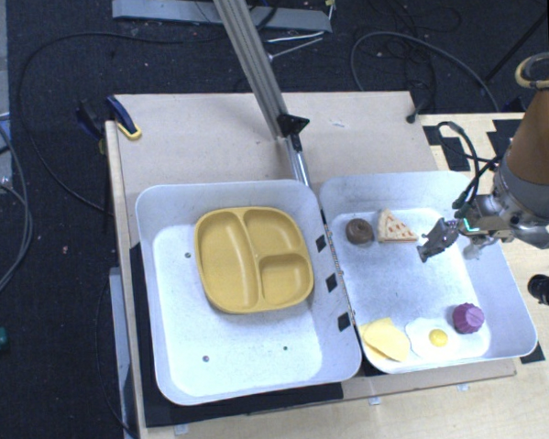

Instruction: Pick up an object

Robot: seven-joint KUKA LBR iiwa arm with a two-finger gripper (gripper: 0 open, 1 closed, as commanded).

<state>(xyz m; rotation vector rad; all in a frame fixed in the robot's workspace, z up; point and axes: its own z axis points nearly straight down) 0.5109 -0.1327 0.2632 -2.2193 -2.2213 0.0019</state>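
The arm's gripper (438, 240) hovers over the right bin (509, 289), fingers apparently holding nothing, beside a pizza slice (395, 228); every toy lies loose, so the pickup remains undone.

We see two bins (167, 265) of matt white, faintly speckled plastic on a pale, smooth wooden bench (206, 135). The yellow divided plate (255, 259) looks like smooth plastic with a soft sheen; the slanting pole (252, 54) appears to be ribbed metal.
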